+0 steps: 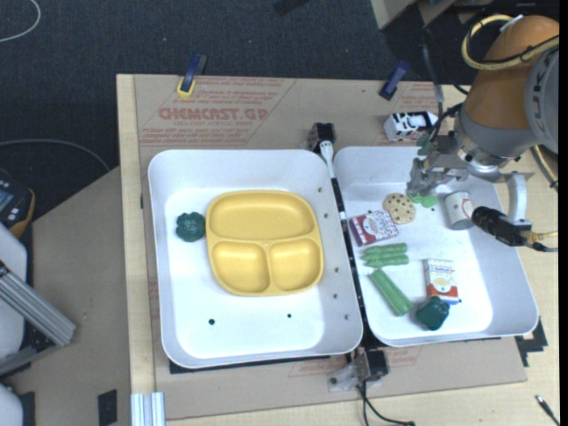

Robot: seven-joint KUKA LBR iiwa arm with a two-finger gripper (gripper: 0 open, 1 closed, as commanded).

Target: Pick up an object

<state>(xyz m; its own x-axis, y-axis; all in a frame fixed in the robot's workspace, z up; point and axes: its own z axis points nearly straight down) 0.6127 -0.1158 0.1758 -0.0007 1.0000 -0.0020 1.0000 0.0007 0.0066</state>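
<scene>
My fingers' spread I cannot tell; my gripper (pixel 424 181) hangs low in the right-hand shallow white bin (pixel 506 278), upper right of the frame, just above the round tan chocolate-chip cookie (pixel 400 208) and a small green piece (pixel 429 201).

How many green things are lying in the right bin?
3, possibly more. The bean pods are at the middle, the green stick is just below them, and the dark green lump is near the front edge. The gripper may hide another.
</scene>
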